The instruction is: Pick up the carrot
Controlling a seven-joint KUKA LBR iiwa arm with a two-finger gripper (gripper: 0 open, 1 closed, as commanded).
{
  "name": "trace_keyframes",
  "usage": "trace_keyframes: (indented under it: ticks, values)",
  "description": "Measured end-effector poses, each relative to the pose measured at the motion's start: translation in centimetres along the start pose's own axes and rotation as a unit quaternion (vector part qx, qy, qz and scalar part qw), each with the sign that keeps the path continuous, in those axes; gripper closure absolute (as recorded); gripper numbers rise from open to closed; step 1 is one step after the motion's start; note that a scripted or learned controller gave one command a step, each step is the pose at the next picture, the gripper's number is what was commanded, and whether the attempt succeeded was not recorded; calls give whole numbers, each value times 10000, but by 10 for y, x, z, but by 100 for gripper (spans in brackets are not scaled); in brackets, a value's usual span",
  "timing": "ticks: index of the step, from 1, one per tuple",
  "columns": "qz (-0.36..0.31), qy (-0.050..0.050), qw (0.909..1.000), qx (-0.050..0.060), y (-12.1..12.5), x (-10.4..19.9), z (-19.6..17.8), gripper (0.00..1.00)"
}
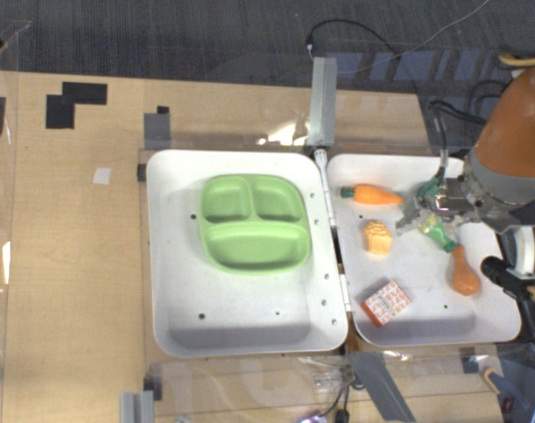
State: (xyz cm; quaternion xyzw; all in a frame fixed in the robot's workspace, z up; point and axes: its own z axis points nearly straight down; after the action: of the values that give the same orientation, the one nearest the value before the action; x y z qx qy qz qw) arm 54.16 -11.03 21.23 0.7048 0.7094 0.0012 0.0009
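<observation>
Judging progress, you should treat the pick as not yet done: the carrot (pixel 377 196) lies in the right bin (pixel 496 324), just beside the gripper (pixel 426 216), whose grasp state cannot be told.

carrot (pixel 378 196) open above; green toy (pixel 441 233), perhaps leafy, crowds its right.

From my screen the carrot (pixel 378 196) is lying flat near the back of the right bin (pixel 426 324), toward its left side. It's orange with a little green stub, stub end pointing left, tapered end pointing right. Nothing's touching it.
</observation>
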Motion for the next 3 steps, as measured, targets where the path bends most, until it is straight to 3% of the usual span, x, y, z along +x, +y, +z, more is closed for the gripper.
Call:
trace_keyframes:
  ticks: [1,2,3]
  values:
    - [-682,-12,9977,-58,66,13,123,0]
    - [-687,1,9976,-85,68,15,110,100]
    - [-688,1,9976,-84,68,15,110,0]
